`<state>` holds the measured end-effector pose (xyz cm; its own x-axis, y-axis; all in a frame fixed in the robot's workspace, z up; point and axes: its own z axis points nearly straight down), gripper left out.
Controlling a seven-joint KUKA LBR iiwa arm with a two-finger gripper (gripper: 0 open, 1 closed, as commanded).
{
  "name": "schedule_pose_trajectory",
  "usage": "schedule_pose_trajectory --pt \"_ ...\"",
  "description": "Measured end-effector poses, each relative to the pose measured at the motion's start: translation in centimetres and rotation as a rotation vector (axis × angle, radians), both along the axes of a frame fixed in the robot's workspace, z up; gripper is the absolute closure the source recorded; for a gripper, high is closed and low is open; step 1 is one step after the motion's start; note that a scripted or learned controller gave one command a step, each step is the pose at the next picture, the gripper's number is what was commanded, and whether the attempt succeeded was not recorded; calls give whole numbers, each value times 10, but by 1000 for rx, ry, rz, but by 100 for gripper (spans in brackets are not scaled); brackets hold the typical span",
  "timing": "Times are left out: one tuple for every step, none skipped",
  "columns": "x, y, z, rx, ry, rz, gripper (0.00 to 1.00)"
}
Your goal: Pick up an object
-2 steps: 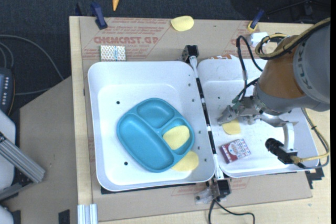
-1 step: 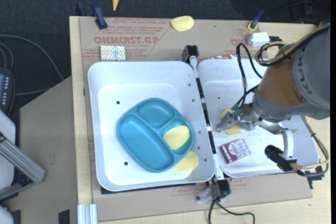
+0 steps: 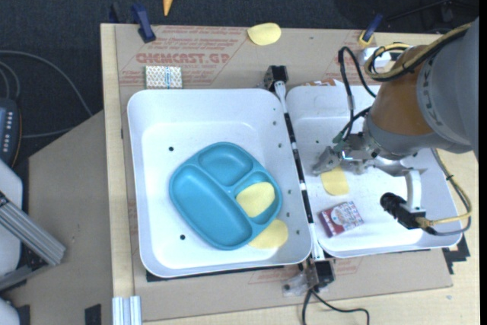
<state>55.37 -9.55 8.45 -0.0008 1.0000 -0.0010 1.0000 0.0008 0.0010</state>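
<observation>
My gripper (image 3: 335, 159) hangs low in the right bin (image 3: 365, 240), near its left wall. Just below it a small flat yellow piece (image 3: 335, 182) lies on the bin floor, touching or nearly touching the gripper's tip. A red and white packet (image 3: 341, 218) lies further toward the front of the same bin. In the left bin (image 3: 152, 125) a blue divided plate (image 3: 213, 194) holds a yellow lump (image 3: 257, 198). Another yellow piece (image 3: 270, 235) rests against the plate's front right edge.
The wall between the two bins (image 3: 293, 156) runs just left of the gripper. On the bench behind the bins lie a yellow disc (image 3: 264, 33), a small patterned packet (image 3: 163, 76) and two blue clips (image 3: 141, 23) (image 3: 370, 28). A small orange carrot (image 3: 168, 0) lies on the floor.
</observation>
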Motion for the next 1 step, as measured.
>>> schedule_pose_trajectory --pt "-14 3 0 2 3 -1 0"
